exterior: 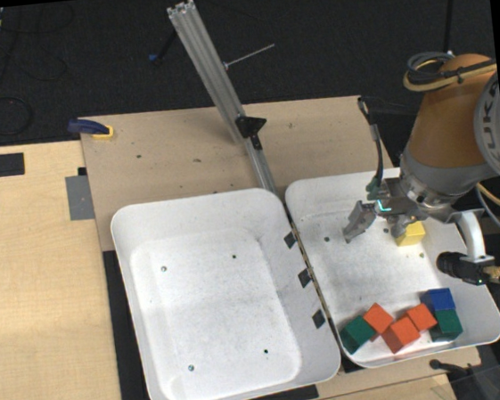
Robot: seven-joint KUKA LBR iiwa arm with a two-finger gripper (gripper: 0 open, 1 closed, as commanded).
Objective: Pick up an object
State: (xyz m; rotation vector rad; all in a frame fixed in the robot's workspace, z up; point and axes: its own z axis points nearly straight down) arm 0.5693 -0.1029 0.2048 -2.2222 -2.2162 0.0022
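My gripper [380, 223] hangs low over the back of the right bin [352, 268], its two fingers spread apart, so it stands open with nothing between them. One grey finger [357, 222] points left. A small yellow block [410, 234] lies on the bin floor just by the right finger, outside the gap. In the bin's front right corner sits a cluster of blocks: a green one [358, 331], three orange ones [402, 334], a blue one [439, 299] and another green one [445, 323].
The left bin [212, 297] lies beside the right one, and black clips [302, 276] join them along the shared rim. A slanted metal rail [217, 82] rises behind the bins. The arm's grey and orange body [448, 127] stands at the right.
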